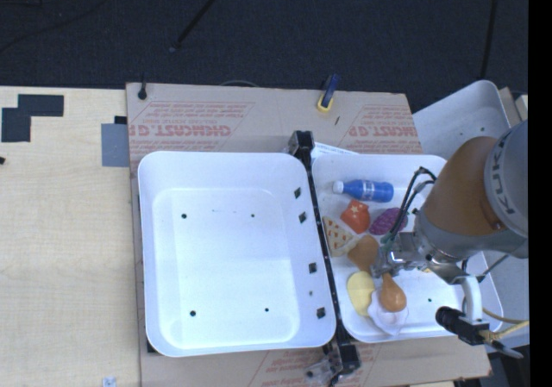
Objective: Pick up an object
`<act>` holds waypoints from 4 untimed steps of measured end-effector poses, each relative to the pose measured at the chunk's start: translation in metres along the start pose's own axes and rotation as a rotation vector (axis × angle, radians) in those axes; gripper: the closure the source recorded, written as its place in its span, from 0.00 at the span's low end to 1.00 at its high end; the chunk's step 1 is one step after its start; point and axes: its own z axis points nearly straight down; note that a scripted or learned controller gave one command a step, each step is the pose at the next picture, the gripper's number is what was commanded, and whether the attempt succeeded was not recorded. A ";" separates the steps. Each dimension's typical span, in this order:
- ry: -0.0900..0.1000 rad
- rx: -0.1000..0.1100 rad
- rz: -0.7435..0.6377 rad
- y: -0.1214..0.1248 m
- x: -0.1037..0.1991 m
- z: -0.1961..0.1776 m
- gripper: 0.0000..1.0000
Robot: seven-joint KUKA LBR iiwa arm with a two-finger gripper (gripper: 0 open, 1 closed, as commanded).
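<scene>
— Count them?
— Two white bins (pixel 226 171); in the right one, one blue bottle (pixel 366 190), one purple piece (pixel 388 221), one yellow lemon (pixel 360 289), one orange egg shape (pixel 392 296).
— Gripper (pixel 390 261)?
— Over them; grip unclear; cardboard lettering (pixel 188 129) unreadable.

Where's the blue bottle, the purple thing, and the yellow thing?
blue bottle (pixel 369 190), camera view, on its blue middle.
purple thing (pixel 387 221), camera view, on its top.
yellow thing (pixel 360 291), camera view, on its middle.
</scene>
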 end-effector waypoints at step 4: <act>-0.004 -0.013 0.001 -0.026 -0.012 0.013 1.00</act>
